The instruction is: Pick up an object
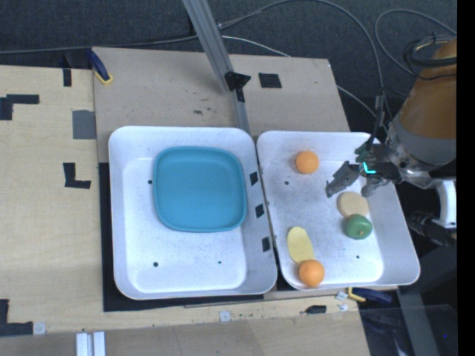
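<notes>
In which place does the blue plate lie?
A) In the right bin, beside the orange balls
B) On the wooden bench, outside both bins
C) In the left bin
C: the blue plate lies flat inside the left bin, while the fruit-like items lie in the right bin.

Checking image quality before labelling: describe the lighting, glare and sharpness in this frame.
Camera view: even, soft lighting with faint shadows; mild sheen on the blue plate and white bins; the gripper and arm look slightly blurred; a bright spot glares at the top edge; small fruit stays soft but recognisable.
</notes>
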You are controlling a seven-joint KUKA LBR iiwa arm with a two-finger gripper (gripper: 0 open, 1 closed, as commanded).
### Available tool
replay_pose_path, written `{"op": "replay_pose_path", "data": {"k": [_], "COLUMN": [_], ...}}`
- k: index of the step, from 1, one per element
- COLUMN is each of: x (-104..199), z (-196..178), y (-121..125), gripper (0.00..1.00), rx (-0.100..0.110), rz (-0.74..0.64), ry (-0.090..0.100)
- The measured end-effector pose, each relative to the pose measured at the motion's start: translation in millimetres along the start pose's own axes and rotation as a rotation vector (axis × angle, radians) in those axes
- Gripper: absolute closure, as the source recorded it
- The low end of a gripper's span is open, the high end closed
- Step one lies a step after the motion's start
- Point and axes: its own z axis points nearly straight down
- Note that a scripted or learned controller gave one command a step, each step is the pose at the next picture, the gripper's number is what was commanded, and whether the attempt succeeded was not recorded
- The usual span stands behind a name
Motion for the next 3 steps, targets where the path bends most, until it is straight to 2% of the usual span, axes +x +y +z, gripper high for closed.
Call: {"op": "replay_pose_path", "data": {"k": [1,2,3], "x": [0,-8,-4], "z": [0,57,120], "y": [0,-4,-4], "gripper": [0.00,0.00,0.00], "rx": [0.000,0.005,0.006], "rz": [0.000,0.001,0.000], "ry": [0.000,0.001,0.001]}}
